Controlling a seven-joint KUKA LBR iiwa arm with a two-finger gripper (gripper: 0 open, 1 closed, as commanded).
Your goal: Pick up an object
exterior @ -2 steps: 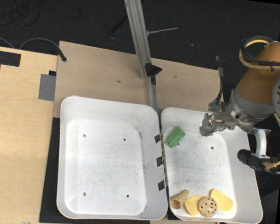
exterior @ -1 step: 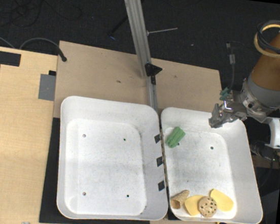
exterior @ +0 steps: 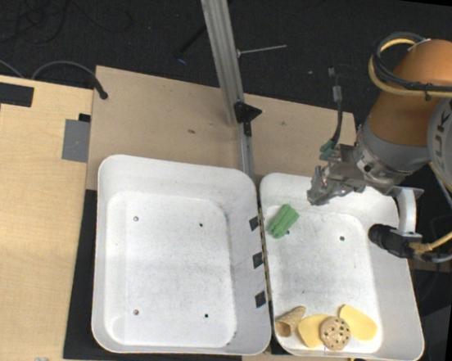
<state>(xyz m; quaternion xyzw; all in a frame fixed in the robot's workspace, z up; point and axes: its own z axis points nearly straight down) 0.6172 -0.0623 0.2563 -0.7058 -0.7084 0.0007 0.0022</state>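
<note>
Approaching, judging by the pose: your fingers [exterior: 320,198], whose spread you cannot tell, hang just beside the green block [exterior: 282,221]; next, lower onto it.

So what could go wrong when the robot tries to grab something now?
The green block lies right against the right bin's left wall, so the hand might bump the wall or just nudge the block. The cookie and yellow pieces are crowded in the bottom corner, so it could slip off them or catch two.
</note>
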